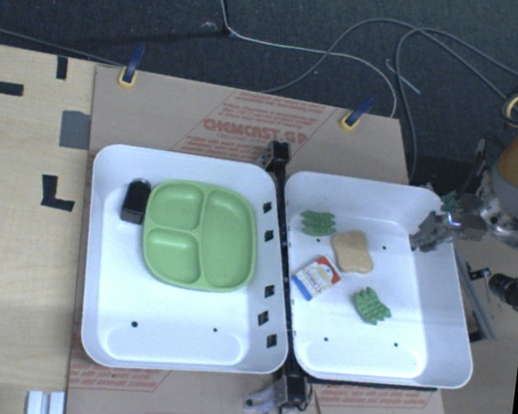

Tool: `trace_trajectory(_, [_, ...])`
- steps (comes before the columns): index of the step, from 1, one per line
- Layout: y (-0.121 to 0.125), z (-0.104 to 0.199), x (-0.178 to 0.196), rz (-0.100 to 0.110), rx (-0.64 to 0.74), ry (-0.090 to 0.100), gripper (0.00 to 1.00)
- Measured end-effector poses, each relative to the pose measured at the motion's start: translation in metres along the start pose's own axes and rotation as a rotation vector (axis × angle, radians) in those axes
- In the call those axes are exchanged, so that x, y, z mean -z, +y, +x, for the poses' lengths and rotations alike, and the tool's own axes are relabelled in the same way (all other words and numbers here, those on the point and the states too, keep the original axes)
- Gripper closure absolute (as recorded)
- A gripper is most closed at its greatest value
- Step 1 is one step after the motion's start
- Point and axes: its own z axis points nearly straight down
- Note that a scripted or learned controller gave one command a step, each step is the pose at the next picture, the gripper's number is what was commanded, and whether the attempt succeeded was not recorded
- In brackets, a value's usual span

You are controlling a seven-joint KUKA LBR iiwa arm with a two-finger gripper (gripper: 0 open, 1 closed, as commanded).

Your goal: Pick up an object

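Observation:
The right bin (436, 300) holds a tan bread-like block (354, 253), a small white packet with red and blue print (316, 279), a green leafy piece (317, 222) at its far left and another green piece (372, 306) nearer the front. My gripper (431, 233) hangs over the bin's far right rim, to the right of the tan block and apart from every object. Nothing shows between its fingers.
The left bin (104, 304) carries a green divided plate (201, 236) with a small black object (135, 201) beside its left edge. Black clips (272, 288) run along the seam between the bins. Cables (375, 46) lie on the dark surface behind.

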Motion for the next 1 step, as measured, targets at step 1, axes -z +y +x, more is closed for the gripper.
trace_trajectory(1, [0.0012, 0.0003, 0.0362, 0.0, 0.0, 0.0, 1.0])
